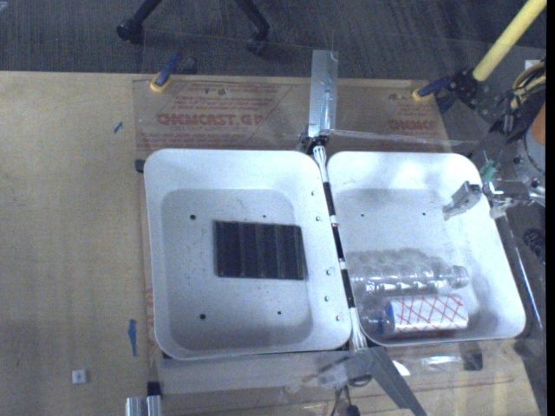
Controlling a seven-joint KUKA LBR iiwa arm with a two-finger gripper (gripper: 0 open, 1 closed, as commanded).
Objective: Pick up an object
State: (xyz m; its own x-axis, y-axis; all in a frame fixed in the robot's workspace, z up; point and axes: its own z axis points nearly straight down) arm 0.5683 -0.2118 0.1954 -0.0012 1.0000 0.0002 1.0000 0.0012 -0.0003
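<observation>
The clear bottle (414, 277) lies lengthwise across the right bin (499, 258), below-left of your gripper (462, 198) (finger state unreadable).

Clear plastic bottle (409, 277) and red-crosshatched white can (427, 314) on their sides, side by side, right bin's near end.

The claw (464, 195) is seen at the upper right edge of the right bin (512, 306), held above its rim, pointing leftward; its arm is largely cut off.
</observation>
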